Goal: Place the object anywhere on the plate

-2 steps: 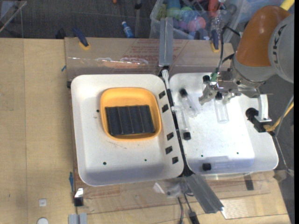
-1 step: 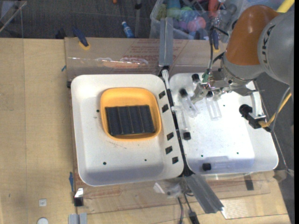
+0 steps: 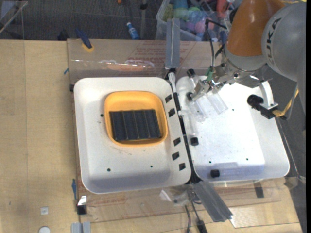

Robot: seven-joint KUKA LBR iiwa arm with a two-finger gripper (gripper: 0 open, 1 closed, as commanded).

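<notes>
Counted two white bins: left bin (image 3: 92, 171) with one orange plate (image 3: 136, 96) bearing one black ridged block (image 3: 135, 125), flat and central; right bin (image 3: 243, 147) under one gripper (image 3: 206, 92) at rear-left corner, open or closed not discernible; toy tub (image 3: 194, 8) beyond.

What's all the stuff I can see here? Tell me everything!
left bin: one, white, left side of bench
right bin: one, white, beside it
plate: one, orange-yellow, in left bin
ridged block: one, black, lying on the plate
dark bit: one, black, right bin by the divider
toy tub: one, clear, behind the bins
arm: one, grey with orange band, from the right
gripper: one, silvery, right bin's far left corner
</notes>
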